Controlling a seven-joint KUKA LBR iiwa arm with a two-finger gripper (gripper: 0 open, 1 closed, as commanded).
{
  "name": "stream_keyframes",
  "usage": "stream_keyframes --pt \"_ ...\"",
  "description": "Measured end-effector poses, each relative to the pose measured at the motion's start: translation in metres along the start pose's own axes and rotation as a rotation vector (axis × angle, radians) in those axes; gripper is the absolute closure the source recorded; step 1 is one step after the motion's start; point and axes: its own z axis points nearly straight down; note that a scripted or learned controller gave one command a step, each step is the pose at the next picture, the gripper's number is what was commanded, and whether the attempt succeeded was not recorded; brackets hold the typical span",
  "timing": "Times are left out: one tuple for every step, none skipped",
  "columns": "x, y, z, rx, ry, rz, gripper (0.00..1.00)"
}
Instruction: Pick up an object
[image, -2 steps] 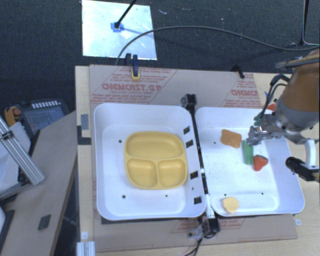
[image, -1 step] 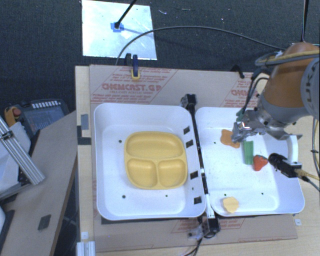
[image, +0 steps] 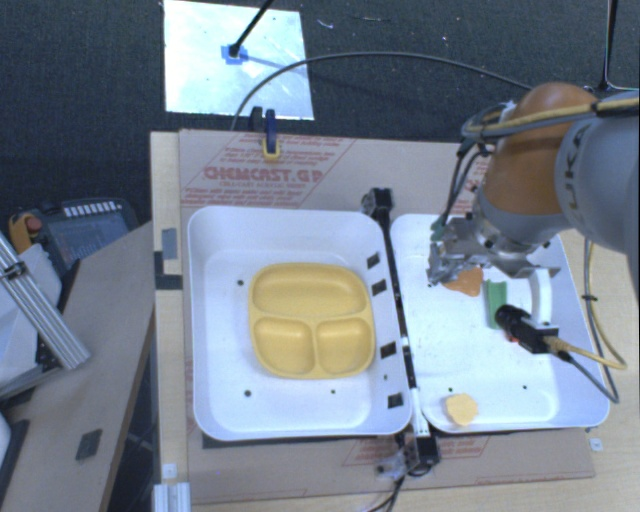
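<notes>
You have the gripper (image: 447, 262) low in the right bin (image: 520, 400), at its upper left part, right beside an orange piece (image: 466, 284). Fingers are hidden under the wrist, so you cannot tell how the jaws stand, or whether anything is pinched.

Other candidates in the right bin: a green block (image: 496, 301) just right of the orange piece, and a small yellow round piece (image: 461, 409) near the front edge. The left bin (image: 215, 400) holds a yellow divided plate (image: 310, 319).

Judged step: the reach or grasp on the orange piece. Next you need a confirmed close, then a straight lift to check it comes up.
</notes>
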Motion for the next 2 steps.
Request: stream_keyframes --pt "0.06 0.019 -0.009 -0.002 0.001 -0.001 1.0" --pt "0.105 0.028 -0.017 -0.001 0.001 0.0 1.0"
